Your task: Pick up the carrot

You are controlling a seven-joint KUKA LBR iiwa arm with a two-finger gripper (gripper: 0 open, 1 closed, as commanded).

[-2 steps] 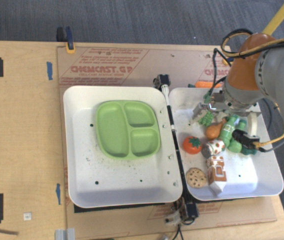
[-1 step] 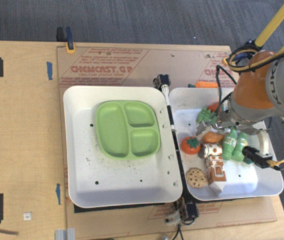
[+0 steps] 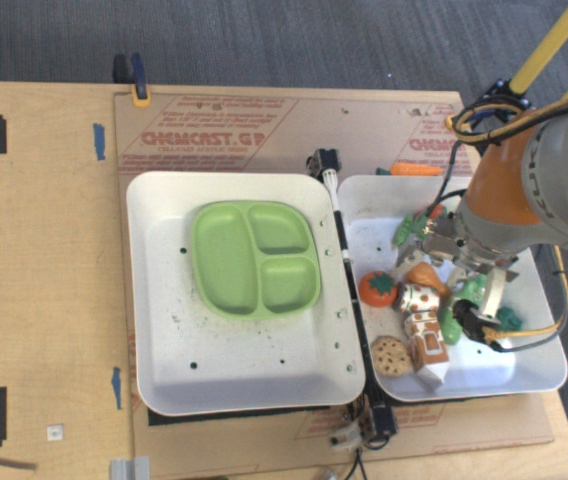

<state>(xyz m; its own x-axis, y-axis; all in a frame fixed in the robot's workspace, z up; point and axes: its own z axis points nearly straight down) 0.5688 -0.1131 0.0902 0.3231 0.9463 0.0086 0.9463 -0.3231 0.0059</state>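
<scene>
The left bin (image 3: 154, 298) holds a green divided plate (image 3: 256, 257). In the right bin (image 3: 534, 368), a tomato (image 3: 376, 289), a cookie (image 3: 390, 355) and a toy house (image 3: 424, 318) crowd together, partly overlapping. The gripper (image 3: 454, 258) hangs over this pile, the arm (image 3: 524, 178) covering much of it; whether its jaws are spread or pressed together cannot be told. The carrot (image 3: 416, 170) lies outside, just beyond the right bin's far rim, long axis left-right; which end is the tip is too small to tell.
</scene>
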